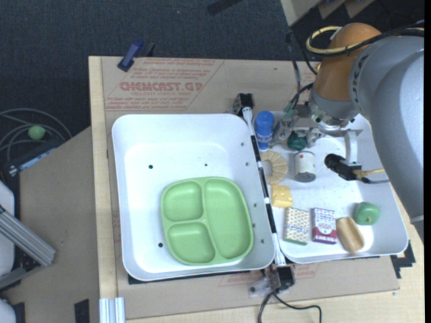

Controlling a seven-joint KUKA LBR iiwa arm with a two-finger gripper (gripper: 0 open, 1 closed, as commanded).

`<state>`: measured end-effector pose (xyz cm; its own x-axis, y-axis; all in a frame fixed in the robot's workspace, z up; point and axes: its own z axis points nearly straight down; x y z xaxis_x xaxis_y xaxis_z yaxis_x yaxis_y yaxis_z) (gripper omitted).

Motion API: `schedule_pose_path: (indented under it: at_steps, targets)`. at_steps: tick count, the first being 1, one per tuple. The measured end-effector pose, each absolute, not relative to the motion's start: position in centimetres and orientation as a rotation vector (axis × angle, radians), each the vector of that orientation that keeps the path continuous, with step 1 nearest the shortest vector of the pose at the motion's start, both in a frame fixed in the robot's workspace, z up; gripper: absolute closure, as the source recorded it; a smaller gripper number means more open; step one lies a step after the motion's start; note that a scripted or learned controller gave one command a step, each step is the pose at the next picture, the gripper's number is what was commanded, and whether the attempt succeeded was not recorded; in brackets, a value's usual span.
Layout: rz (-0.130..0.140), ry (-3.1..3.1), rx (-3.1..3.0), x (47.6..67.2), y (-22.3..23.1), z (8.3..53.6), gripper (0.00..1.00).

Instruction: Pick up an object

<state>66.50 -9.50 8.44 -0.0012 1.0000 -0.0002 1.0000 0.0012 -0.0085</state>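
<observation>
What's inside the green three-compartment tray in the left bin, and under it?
The green three-compartment plastic tray shows bare plastic in every compartment. It lies flat in the shallow white left bin; the floor beneath it is covered.

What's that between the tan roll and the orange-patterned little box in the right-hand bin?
A small red-and-white box, lying right beside the patterned box and close to the tan roll, as the camera view shows.

We log a dark carpeted floor (168, 12) around the bench (110, 247), its top covered in brown sheet with red lettering (161, 85). At left we see coiled cables (17, 147), a small green ball (36, 132) and an aluminium profile (30, 239)
</observation>
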Motion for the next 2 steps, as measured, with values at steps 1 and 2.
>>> schedule_pose_path:
  at_steps: [1,2]
  targets:
    - [0.011,-2.219,-2.217,66.5,-9.6,9.5,1.0]
    - [-0.004,-2.223,-2.219,58.1,-3.3,18.6,1.0]
